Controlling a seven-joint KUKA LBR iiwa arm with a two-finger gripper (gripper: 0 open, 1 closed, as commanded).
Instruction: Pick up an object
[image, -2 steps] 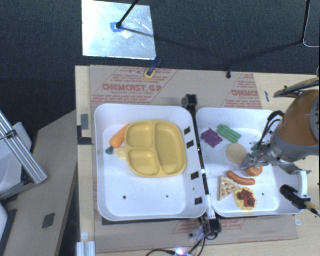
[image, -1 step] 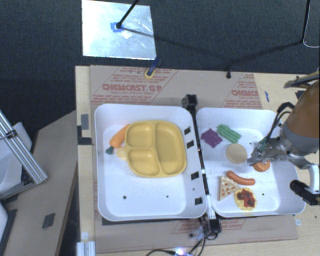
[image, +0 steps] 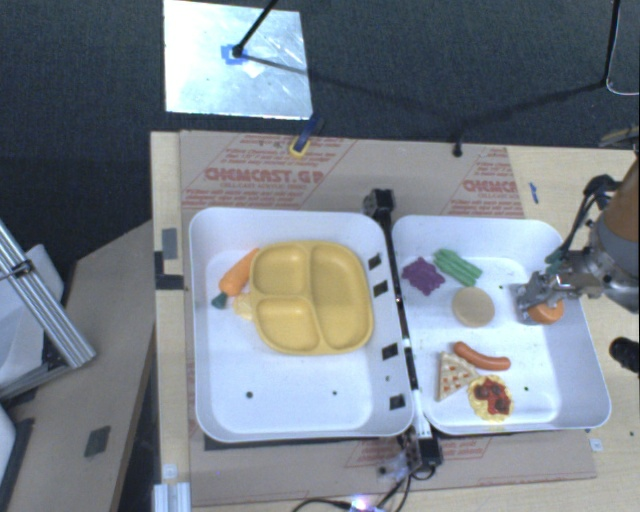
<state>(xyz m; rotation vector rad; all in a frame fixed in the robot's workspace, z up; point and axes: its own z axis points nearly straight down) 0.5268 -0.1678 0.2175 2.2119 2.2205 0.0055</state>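
My gripper (image: 536, 296) reaches in from the right and hangs low over the right side of the right bin (image: 575, 395). Directly under and against it lies a small orange piece (image: 548, 313), partly covered by the gripper. To its left lie a round tan bun (image: 474, 306), a purple grape bunch (image: 423, 275) and green beans (image: 457, 266). Toward the front of the same bin are a red sausage (image: 481, 356), a pizza slice (image: 455, 376) and a spaghetti piece (image: 491, 397).
In the left bin (image: 300, 400) sits a yellow divided plate (image: 306, 297), with a carrot (image: 237, 273) at its left edge. A black divider (image: 392, 300) runs between the bins. The arm's body (image: 620, 240) stands over the right bin's right rim.
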